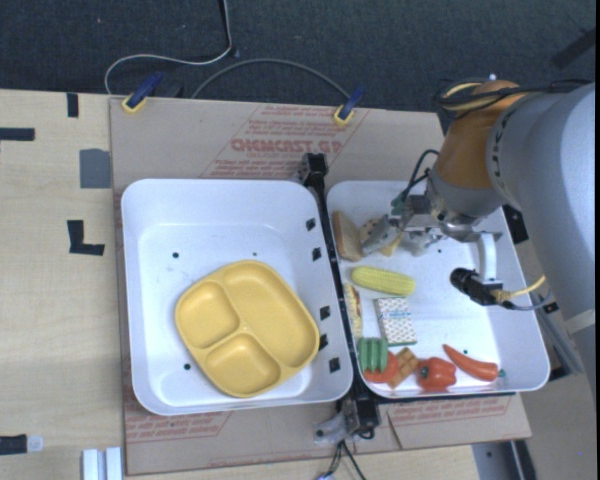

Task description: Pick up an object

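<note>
Over the right bin [520, 363], your gripper [392, 230] hangs low at the far left corner, near the divider. Whether anything sits between its tips cannot be told from this slant, nor how they are set. Just beside the gripper, on its left, lies a tan wedge-shaped item [346, 236], the nearest candidate. The corn cob [383, 281] lies a little nearer the camera than the gripper, its long axis running left to right across the bin. Beyond it toward the near wall you have a small printed packet [396, 320], a green vegetable [373, 352], a red pepper [437, 373] and a red chili [471, 364]. The left bin [145, 218] holds a yellow divided plate [246, 326], well apart from the arm. Judgement: the wedge needs only a short shift left; the cob wants a grasp across its width.
</note>
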Controlling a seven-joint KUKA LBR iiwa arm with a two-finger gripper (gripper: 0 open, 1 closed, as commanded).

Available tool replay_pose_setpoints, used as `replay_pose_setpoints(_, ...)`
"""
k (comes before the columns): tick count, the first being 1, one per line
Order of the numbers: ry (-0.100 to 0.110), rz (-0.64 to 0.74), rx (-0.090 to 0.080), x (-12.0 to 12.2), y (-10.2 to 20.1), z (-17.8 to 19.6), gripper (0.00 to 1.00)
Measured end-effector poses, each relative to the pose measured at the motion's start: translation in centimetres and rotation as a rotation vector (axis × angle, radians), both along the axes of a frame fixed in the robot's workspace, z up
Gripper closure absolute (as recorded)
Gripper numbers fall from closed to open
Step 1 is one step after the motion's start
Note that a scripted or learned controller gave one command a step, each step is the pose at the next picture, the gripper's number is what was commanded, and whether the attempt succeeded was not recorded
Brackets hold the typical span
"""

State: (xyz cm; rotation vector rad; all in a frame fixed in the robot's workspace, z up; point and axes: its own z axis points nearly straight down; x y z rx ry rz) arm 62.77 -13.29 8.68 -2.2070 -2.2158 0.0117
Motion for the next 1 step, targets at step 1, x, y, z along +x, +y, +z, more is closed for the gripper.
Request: replay_pose_setpoints(1, -0.009, 0.001, -0.011, 4.01, 2.72, -0.24, 0.00)
